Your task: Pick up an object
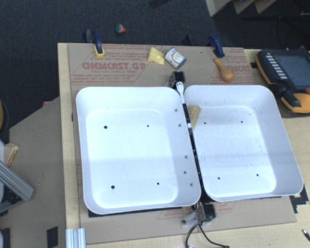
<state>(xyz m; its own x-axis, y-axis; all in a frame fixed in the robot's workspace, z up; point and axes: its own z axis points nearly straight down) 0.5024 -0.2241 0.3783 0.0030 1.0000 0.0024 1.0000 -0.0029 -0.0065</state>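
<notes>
Two shallow white bins sit side by side on the bench, the left bin (129, 154) and the right bin (243, 149). A small tan wedge-shaped piece (194, 113) lies in the right bin, against its left wall near the far corner. Behind the bins, on the brown board, lie a yellow piece (156, 56), a small white and grey block (175, 58) and an orange wooden-looking piece (225, 72).
Blue clamps (97, 41) (215, 44) hold the board's far edge. A black clip with a cable (179, 79) sits between the bins at the back. A teach pendant (292, 76) rests at the right. A metal rail (10, 177) stands at the left.
</notes>
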